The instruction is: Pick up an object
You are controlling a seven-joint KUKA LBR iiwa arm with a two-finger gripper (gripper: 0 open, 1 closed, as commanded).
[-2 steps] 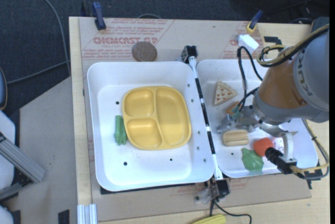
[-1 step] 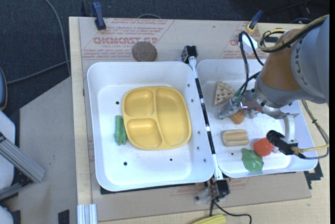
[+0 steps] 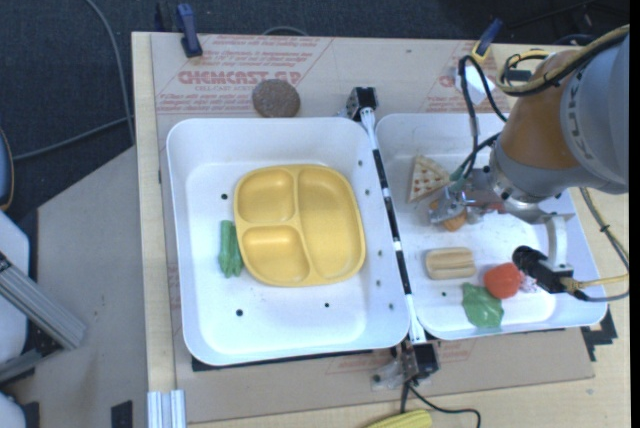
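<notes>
My gripper (image 3: 453, 208) hangs low in the right bin (image 3: 437, 302), just below the tip of a pizza slice (image 3: 427, 178) and above a tan bread roll (image 3: 449, 263). The grey arm with its orange band (image 3: 540, 131) reaches in from the right and hides the bin's far right part. A red tomato (image 3: 504, 281) and a green leafy piece (image 3: 483, 307) lie near the bin's front. I see nothing lifted off the bin floor.
The left bin (image 3: 190, 216) holds a yellow divided plate (image 3: 298, 222) with a green pod (image 3: 230, 249) beside its left edge. A brown disc (image 3: 275, 99) lies on the bench behind the left bin. Cables (image 3: 480, 81) loop behind the right bin.
</notes>
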